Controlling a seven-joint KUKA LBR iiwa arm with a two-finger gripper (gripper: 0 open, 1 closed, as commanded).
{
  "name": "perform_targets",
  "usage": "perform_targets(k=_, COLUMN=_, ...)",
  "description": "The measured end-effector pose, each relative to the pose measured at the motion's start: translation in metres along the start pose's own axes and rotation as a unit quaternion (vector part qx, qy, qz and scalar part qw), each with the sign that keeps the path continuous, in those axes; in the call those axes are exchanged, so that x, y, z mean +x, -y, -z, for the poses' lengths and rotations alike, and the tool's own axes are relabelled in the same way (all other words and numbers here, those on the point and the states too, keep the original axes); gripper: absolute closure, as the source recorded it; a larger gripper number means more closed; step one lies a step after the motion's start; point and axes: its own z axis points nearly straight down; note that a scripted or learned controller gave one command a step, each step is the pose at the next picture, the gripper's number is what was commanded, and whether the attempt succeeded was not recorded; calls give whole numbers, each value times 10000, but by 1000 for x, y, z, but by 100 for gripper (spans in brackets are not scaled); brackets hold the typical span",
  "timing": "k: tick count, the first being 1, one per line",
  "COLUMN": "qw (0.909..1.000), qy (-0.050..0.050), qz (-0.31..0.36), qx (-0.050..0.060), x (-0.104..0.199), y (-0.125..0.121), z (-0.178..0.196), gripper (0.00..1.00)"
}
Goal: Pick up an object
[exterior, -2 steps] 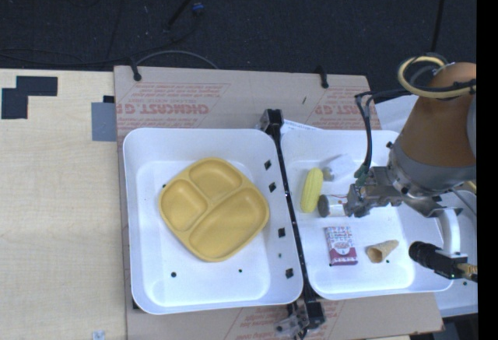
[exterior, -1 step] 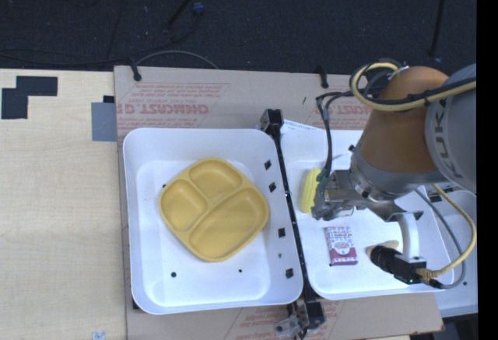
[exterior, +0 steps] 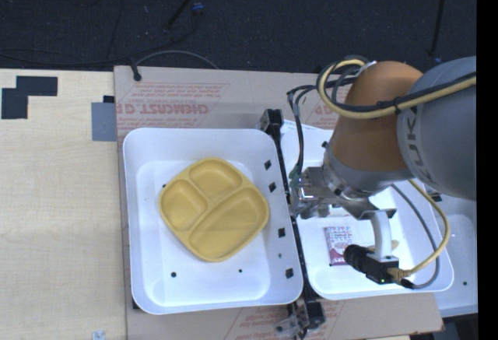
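A yellow divided plate (exterior: 214,208) lies flat in the middle of the left white bin (exterior: 156,284). In the right white bin (exterior: 436,280) a small pink and white packet (exterior: 338,243) lies near the front, partly under the arm. My gripper (exterior: 314,202) hangs low over the right bin's left side, close to the wall between the bins and just behind the packet. The orange band and grey wrist (exterior: 381,128) cover most of it from above.
Black clips (exterior: 282,233) run along the divider between the bins. Cables (exterior: 420,253) loop from the wrist over the right bin's front right part. Both bins rest on a cardboard sheet (exterior: 179,101), with a wooden bench top (exterior: 54,214) to the left.
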Motion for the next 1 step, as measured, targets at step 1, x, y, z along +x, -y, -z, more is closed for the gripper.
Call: perform_targets(k=1, qw=10000, qy=-1, qz=0, qx=9, x=45, y=4, z=-4, gripper=100)
